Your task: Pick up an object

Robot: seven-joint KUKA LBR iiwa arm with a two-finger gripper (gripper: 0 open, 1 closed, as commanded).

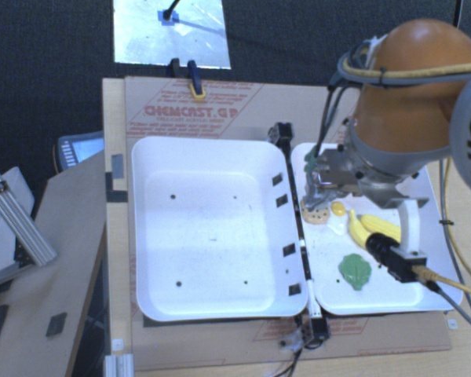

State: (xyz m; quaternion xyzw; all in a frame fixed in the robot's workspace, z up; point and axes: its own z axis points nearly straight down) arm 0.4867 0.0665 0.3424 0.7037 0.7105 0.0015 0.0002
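Observation:
The right bin holds a few small objects. A tan, dotted, cookie-like piece lies near the bin's left wall. A yellow banana-shaped toy lies to its right, with a small yellow bit between them. A green leafy toy rests nearer the front. My gripper hangs low in the bin, directly over the tan piece and touching or nearly touching it. The arm's orange band and grey wrist hide the back of the right bin.
The left bin stands beside the right one, with a black clipped divider between them. A black fitting with a cable hangs off the arm over the right bin's front. Cardboard lies under both bins.

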